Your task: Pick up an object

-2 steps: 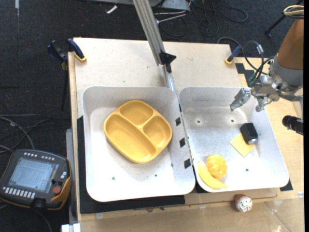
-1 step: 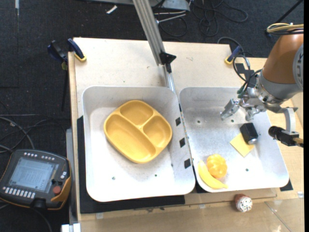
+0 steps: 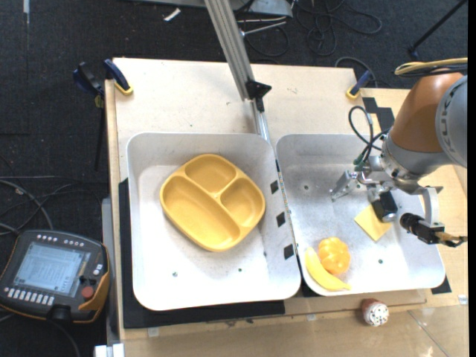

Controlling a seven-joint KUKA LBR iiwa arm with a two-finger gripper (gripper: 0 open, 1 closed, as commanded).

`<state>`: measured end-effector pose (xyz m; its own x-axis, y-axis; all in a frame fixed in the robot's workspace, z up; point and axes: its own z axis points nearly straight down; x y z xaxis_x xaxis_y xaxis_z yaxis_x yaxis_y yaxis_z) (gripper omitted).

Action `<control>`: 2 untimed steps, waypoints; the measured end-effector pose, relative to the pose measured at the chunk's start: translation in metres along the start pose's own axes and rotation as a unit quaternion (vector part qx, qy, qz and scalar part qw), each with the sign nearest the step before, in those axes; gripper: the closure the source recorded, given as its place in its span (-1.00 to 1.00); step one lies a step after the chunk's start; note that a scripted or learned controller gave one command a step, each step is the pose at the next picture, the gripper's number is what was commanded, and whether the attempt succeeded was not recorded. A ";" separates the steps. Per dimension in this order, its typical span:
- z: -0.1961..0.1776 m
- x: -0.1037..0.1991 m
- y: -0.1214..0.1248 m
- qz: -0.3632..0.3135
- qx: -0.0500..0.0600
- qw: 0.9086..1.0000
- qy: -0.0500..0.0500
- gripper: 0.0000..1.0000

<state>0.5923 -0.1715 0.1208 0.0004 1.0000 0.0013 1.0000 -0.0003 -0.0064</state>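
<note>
My gripper (image 3: 343, 187) hangs over the middle of the right bin (image 3: 312, 155), its tip pointing left above bare bin floor. Just to its lower right a flat yellow square piece (image 3: 370, 224) lies on the bin floor, partly covered by the wrist. A yellow-orange round fruit (image 3: 334, 253) and a yellow banana (image 3: 321, 274) lie together at the bin's front edge, well below the gripper. In the left bin (image 3: 145, 199) sits a yellow divided plate (image 3: 213, 201).
A slanted aluminium pole (image 3: 232, 39) comes down to the ridge between the bins. A small speckled ball (image 3: 375, 312) rests on the bench in front of the right bin. A teach pendant (image 3: 52, 272) lies off the bench at lower left.
</note>
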 end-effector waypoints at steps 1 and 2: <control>-0.014 0.000 0.002 0.000 -0.004 1.000 -0.001 1.00; -0.068 -0.006 -0.006 0.001 -0.006 1.000 -0.002 1.00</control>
<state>0.5869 -0.1772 0.1887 0.0016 1.0000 -0.0021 1.0000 -0.0015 0.0056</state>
